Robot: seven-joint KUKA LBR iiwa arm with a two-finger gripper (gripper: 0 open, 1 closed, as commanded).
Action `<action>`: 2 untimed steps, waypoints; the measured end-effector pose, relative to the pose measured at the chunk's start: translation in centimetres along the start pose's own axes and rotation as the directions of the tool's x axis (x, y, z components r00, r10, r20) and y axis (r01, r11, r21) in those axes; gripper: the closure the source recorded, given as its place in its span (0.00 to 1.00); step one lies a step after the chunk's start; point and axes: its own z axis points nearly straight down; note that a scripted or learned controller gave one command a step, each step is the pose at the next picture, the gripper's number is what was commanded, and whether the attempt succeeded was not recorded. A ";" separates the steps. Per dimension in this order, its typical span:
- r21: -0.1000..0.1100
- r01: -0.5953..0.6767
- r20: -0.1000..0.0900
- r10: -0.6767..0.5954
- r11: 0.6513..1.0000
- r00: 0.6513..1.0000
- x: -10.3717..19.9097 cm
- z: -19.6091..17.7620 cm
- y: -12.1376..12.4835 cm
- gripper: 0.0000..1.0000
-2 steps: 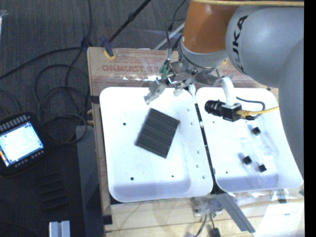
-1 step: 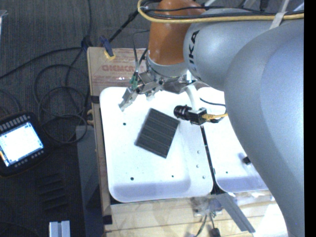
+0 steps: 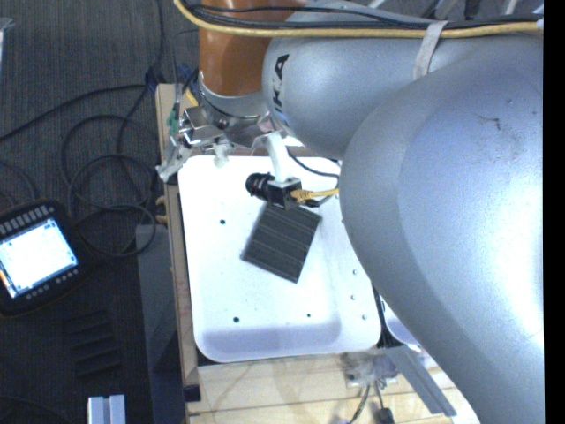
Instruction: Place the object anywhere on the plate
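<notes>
one dark ribbed block [image 3: 281, 243] lies flat in the white bin [image 3: 221, 281], near the middle and a little toward the far edge, turned so its sides run askew to the bin's walls. it touches no wall, and it is the only loose thing in the bin. three small dark dots mark the bin's floor, one left of the block and two toward the near edge. the end effector [image 3: 190, 140] hangs at the bin's far left corner, over the rim and apart from the block; i cannot tell whether it is wide or narrow. the grey arm [image 3: 441, 193] covers the bin's right side. the bin rests on a wooden tabletop [image 3: 265, 391]. on the floor to the left sit one lit handheld screen [image 3: 33, 256] and looping cables [image 3: 106, 170].
</notes>
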 end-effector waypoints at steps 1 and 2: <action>0.001 0.167 -0.003 -0.167 0.986 0.986 -0.2 9.0 -5.5 0.00; 0.000 0.253 -0.002 -0.253 0.968 0.968 -1.7 4.9 -13.4 0.00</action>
